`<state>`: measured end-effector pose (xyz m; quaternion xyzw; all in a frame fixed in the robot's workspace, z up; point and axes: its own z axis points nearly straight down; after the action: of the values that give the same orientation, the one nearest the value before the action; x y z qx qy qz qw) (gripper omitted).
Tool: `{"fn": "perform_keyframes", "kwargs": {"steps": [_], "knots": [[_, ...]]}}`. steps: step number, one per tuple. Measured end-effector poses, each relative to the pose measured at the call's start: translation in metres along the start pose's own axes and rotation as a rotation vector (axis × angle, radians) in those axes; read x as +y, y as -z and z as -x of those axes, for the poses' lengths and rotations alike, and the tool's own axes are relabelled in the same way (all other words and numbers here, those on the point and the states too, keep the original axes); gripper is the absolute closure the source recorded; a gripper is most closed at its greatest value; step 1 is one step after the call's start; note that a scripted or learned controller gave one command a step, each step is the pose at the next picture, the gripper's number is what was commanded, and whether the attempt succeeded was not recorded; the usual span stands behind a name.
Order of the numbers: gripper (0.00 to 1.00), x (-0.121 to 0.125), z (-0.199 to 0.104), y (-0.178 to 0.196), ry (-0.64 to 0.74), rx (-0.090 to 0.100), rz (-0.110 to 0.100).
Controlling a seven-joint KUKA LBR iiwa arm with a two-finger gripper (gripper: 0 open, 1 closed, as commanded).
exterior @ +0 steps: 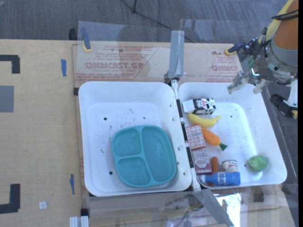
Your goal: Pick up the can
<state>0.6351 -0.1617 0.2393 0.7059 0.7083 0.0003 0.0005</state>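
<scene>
tray (142,156) teal | banana (203,120) yellow | carrot (212,138) orange | bottle (222,178) blue | carton (204,106) black-and-white cow patches

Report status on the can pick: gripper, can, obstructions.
Gripper open, above right bin's far edge, holding nothing. Can near bin's front, untouched. Blue bottle and sausage crowd it.

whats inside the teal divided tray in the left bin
The teal three-compartment plastic tray shows bare teal floors in all three sections, nothing lying in them. The white left bin's floor beneath the tray is covered and cannot be seen.
</scene>
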Motion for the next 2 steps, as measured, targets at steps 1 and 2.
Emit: {"fn": "perform_keyframes", "kwargs": {"steps": [1, 2], "knots": [[0.00, -0.020, -0.011, -0.034, -0.015, 0.000, -0.001], [0.00, -0.119, -0.009, -0.151, -0.147, 0.000, 0.006]]}}
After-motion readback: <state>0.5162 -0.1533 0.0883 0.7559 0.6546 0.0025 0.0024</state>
